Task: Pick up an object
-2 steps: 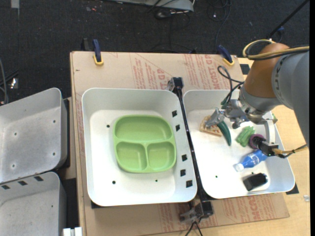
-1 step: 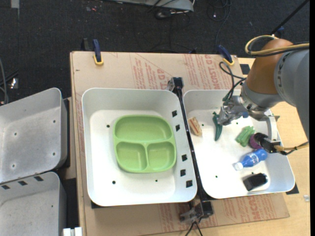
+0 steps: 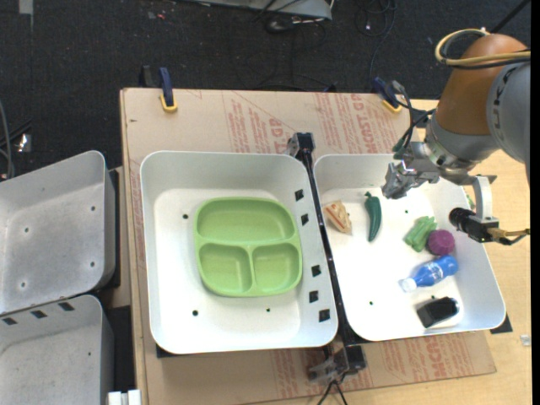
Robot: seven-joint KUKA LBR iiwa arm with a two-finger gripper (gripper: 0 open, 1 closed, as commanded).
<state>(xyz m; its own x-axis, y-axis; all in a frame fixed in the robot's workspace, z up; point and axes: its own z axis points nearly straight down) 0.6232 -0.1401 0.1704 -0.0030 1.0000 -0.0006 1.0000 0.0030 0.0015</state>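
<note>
The gripper [image 3: 398,181] hovers over the right bin [image 3: 354,169]; whether its jaws are apart I cannot tell. Beside it lies a glossy, curved green pepper [image 3: 372,215], near a ridged shell-shaped pastry [image 3: 338,217].

light: bright and even, from above | shadows: soft and short, beside the small objects in the right bin [image 3: 354,171] | glare: weak, white bins a little washed out | floor [image 3: 76,32]: dark | focus: mostly sharp, slight grain, no clear blur
</note>
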